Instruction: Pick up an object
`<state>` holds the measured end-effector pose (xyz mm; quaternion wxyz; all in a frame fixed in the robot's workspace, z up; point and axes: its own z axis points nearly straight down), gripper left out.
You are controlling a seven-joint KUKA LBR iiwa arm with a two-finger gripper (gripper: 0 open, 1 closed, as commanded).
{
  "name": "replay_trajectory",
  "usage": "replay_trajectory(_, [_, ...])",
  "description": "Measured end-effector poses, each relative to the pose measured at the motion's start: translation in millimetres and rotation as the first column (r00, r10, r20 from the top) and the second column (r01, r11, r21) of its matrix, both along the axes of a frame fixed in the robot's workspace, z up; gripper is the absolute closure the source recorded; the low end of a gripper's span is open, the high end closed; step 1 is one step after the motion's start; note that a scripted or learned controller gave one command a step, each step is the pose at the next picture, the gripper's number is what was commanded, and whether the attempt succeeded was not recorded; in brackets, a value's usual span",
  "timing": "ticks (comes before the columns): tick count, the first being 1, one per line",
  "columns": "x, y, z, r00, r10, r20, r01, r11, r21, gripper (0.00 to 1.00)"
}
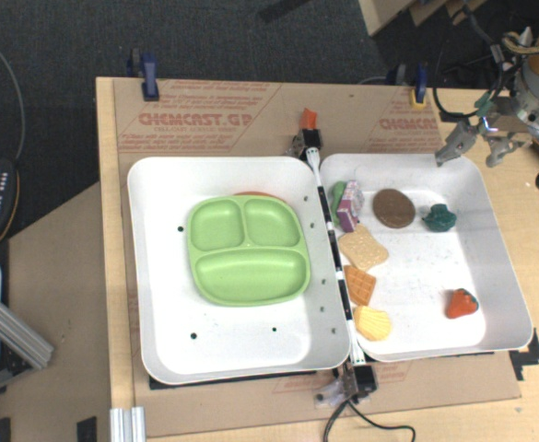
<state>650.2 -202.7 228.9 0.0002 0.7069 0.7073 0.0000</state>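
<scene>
Right bin holds crackers, cookie, strawberry, well apart.

Two bins side by side. Left bin has a divided tray in the middle. Right bin has a cookie at the back, crackers along its left wall, strawberry front right.

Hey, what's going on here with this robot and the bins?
A robot arm is set to pick up an object. Its gripper hangs open over the far right corner of the right bin, holding nothing. That bin holds toy food: a brown cookie, a green piece, a strawberry, crackers and a chip. The left bin holds a green tray.
</scene>
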Motion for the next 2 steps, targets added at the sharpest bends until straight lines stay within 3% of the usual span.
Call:
replay_trajectory(1, [-9.3, 63.9, -87.1, 1.000, 0.004, -0.007, -0.004, 1.000, 0.004, 0.00])
replay_trajectory(2, [-21.9, 26.1, -143.5, 1.000, -0.004, -0.004, 0.004, 1.000, 0.001, 0.00])
